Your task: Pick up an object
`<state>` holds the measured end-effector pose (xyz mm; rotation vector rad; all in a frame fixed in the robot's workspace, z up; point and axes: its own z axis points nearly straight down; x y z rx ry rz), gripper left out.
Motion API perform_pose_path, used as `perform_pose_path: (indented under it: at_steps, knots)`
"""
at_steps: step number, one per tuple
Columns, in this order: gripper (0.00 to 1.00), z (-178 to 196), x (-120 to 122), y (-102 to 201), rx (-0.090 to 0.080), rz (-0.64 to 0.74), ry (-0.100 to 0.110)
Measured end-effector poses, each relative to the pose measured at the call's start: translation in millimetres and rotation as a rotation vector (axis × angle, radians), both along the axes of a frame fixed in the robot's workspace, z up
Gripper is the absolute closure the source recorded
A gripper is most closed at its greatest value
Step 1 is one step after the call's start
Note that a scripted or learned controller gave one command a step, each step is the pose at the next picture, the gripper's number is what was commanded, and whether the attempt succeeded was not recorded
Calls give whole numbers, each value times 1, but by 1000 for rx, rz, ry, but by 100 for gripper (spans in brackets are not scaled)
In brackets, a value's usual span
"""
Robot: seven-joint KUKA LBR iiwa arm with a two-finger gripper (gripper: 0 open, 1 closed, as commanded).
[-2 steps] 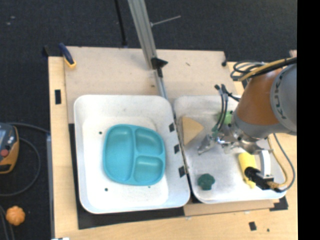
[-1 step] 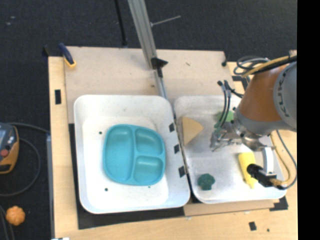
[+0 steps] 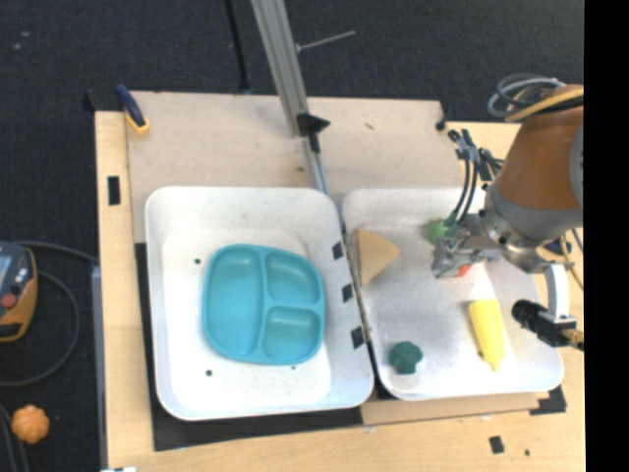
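In the camera view, two shallow white bins sit side by side on the bench [image 3: 226,146], I think so that the arm can take things from one and put them in the other. The left bin [image 3: 177,224] holds one teal plate [image 3: 263,304] with three compartments, lying flat near its middle. The right bin [image 3: 413,214] holds the loose things for picking: one tan wedge [image 3: 374,253] against the wall between the bins, one dark green lump [image 3: 405,356] near the front wall, and one yellow corn-like piece [image 3: 487,331] lying along the right part of the floor. They are well apart from each other, which should make it easier to reach one thing alone. The hand [image 3: 454,261] hangs over the middle of the right bin, between the wedge and the yellow piece, with a little green and a little red visible around it; I cannot tell what these are. I also cannot tell if the hand is released or clenched, because the wrist covers it from above, and nothing can be seen in its grasp. The arm [image 3: 536,180] comes in from the right, so it stands low over this bin, probably searching for a thing. Outside the bench, one small orange ball [image 3: 29,423] lies at the lower left.
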<state>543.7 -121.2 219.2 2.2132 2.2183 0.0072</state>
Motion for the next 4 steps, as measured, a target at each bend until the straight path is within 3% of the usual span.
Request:
perform_pose_path:
  at_steps: [1, 4]
  knots:
    - [100, -9, 1, -1, 2, -3, 8]
    - [100, 2, 26, 163, 4, 7, 8]
